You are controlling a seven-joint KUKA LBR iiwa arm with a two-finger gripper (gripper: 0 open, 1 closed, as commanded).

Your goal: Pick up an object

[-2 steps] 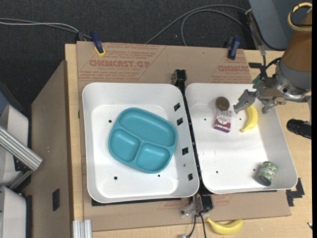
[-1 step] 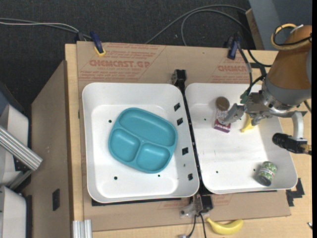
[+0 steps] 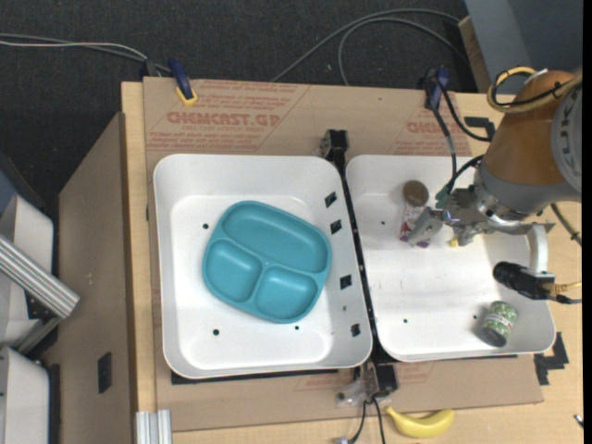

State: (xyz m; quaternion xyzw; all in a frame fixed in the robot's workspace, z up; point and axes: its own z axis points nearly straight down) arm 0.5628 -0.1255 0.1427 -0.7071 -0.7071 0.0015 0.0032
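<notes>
Pick not done yet, nothing visibly lifted. Grey arm with orange band comes in from the right, hand low over the upper part of the right shallow white plastic bin. The hand's tip is at a small pink-and-purple object, touching it or just beside it, too small to say which. Can't tell if the hand is wide or narrow, or if anything is gripped. The pink object looks to sit on the bin floor, so I judge this as the approach/grasp stage, with a secure close and the lift left to do.

Other candidates in the same bin: a small brown round item near the pink one, on its far side, and a small green-patterned cylindrical jar lying in the near right corner, well apart from the hand. The left shallow white plastic bin holds a teal plastic divided plate, three compartments, lying flat, roughly central.

Surface: the bins sit side by side on a brown board with red printed lettering. A blue-and-yellow clamp and a second blue clamp grip its far edge. A yellow banana lies at the near edge, outside both bins.

Room: dark carpet floor, grey cables trailing across it, a silver metal rail at far left
</notes>
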